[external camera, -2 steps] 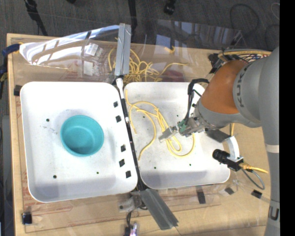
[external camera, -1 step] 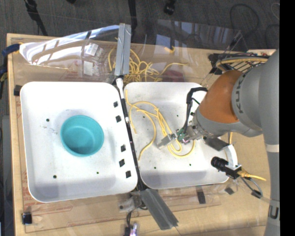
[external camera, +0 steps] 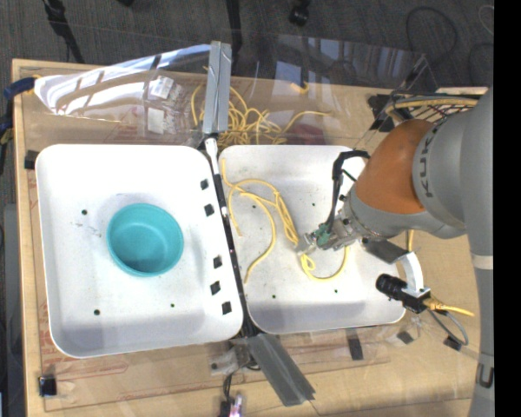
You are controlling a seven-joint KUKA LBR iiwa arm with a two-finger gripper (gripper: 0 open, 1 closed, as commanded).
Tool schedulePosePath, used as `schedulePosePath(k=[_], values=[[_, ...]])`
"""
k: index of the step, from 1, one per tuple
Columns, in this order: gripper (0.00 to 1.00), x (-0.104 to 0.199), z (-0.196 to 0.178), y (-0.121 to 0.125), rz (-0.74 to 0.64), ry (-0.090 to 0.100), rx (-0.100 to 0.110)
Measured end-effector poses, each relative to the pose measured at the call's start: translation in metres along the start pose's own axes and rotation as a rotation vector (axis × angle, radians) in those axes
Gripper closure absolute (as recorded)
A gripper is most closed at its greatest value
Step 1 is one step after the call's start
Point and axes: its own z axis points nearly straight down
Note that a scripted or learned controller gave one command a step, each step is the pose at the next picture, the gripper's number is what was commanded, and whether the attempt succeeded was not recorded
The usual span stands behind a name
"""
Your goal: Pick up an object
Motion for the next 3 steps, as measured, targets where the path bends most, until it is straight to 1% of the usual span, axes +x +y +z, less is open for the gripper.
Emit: schedulePosePath(k=[1, 2, 3], values=[[1.0, 0.045, -0.094, 0.07, -0.081, -0.002, -0.002], [0.0, 0.045, -0.094, 0.069, -0.08, -0.002, -0.001], [0.0, 0.001, 0.009, 0.054, -0.054, -0.002, -0.002]])
